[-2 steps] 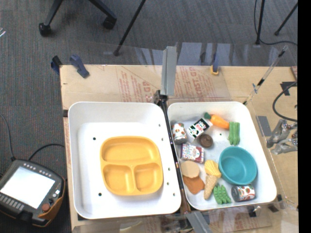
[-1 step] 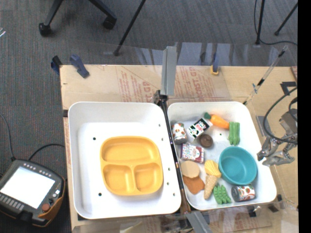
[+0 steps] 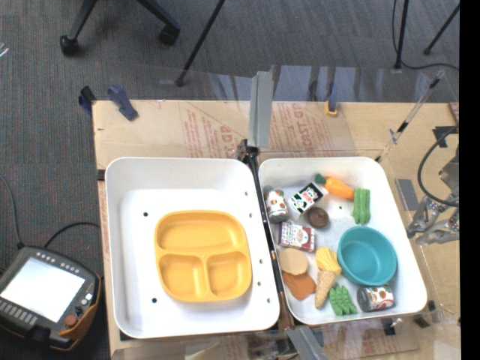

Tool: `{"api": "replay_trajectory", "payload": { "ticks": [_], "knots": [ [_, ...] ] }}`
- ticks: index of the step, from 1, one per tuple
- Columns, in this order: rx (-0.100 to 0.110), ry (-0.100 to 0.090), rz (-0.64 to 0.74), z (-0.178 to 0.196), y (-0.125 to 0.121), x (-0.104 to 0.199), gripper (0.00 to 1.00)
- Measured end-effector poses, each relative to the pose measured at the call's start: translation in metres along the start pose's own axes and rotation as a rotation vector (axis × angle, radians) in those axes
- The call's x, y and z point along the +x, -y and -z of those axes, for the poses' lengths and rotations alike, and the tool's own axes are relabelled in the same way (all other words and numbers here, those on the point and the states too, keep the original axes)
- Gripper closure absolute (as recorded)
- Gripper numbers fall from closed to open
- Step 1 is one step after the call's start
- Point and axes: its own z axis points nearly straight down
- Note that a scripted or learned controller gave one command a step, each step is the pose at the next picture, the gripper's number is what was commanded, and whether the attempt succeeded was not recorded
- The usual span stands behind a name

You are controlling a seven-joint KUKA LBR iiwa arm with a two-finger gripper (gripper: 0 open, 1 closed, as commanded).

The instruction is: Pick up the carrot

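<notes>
The carrot (image 3: 339,187) is a small orange toy with a green top. It lies at the back of the right bin (image 3: 409,223), its green end pointing left. Just left of it stands a small black-and-white carton (image 3: 306,196). A green vegetable toy (image 3: 361,205) lies close by on its right, and a brown round piece (image 3: 318,217) sits just in front.
The right bin also holds a teal bowl (image 3: 367,255), two small cans (image 3: 275,205) (image 3: 376,298), a pink packet (image 3: 296,236), an ice-cream cone toy (image 3: 325,276) and other toy foods. A yellow divided plate (image 3: 202,255) lies in the left bin (image 3: 127,201). Cables and a metal fixture (image 3: 435,223) sit off the bench's right side.
</notes>
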Motion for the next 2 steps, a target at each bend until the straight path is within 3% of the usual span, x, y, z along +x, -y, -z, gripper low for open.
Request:
{"api": "replay_trajectory", "payload": {
  "ticks": [1, 2],
  "knots": [
    [-0.001, 0.001, 0.262, 0.015, 0.009, -0.015, 1.0],
    [-0.007, 0.001, 0.838, -0.019, 0.008, -0.013, 1.0]
  ]
}}
